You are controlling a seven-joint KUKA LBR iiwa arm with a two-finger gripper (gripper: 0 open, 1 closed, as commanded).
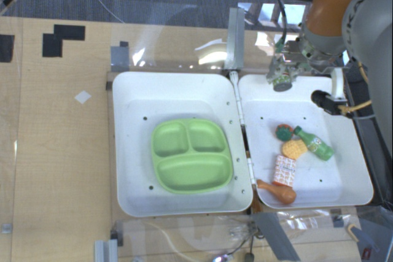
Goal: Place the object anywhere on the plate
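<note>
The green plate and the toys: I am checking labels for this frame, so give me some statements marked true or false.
1. The green plate lies in the left bin. True.
2. The plate has three compartments. True.
3. A toy green bottle lies on the plate. False: it lies in the right bin, beside a toy corn cob.
4. The tool hangs over the left bin. False: it is above the far edge of the right bin.
5. A toy drumstick lies near the right bin's near edge. True.
6. A small printed box stands on the wooden bench. False: it lies in the right bin.
</note>
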